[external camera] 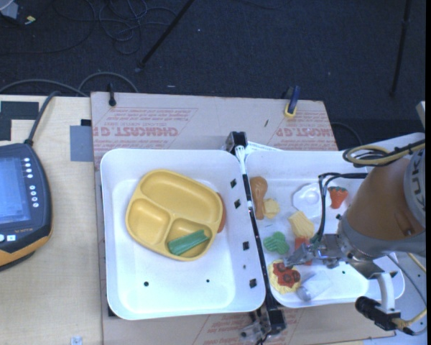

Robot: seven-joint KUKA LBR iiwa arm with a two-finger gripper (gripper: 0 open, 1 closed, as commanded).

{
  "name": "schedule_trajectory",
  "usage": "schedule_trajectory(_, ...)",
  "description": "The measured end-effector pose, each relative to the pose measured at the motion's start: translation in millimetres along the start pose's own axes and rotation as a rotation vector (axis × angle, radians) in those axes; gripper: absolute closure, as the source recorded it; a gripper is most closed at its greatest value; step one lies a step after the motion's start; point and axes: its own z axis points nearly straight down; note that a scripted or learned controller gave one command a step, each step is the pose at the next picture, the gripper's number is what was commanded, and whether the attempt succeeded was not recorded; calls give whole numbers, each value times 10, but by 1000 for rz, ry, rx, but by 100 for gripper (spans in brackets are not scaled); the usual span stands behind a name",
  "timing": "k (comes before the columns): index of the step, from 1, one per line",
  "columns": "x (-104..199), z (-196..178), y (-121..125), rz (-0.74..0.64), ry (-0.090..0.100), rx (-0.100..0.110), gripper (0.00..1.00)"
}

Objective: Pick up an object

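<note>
Gripper (307, 252): low in right bin (302, 165); finger state, cannot tell
Nearest: green toy (276, 242), just beside
Drumstick toy (258, 195): long axis runs up-down; knob end points away

Bench was evenly lit from above; the two shallow white plastic bins (129, 293) were rendered bright, nr overexposed, w/ faint shadows only. Dark blue floor (273, 42) behind was left dim. Slight softness and grain were noted throughout.
</note>
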Motion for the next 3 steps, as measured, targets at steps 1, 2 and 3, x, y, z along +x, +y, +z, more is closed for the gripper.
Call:
schedule_trajectory(1,-26,-111,8,3,2,5,100)
schedule_trajectory(2,521,-1107,23,-12,-2,-6,100)
schedule_trajectory(3,484,-1114,5,-6,-2,11,100)
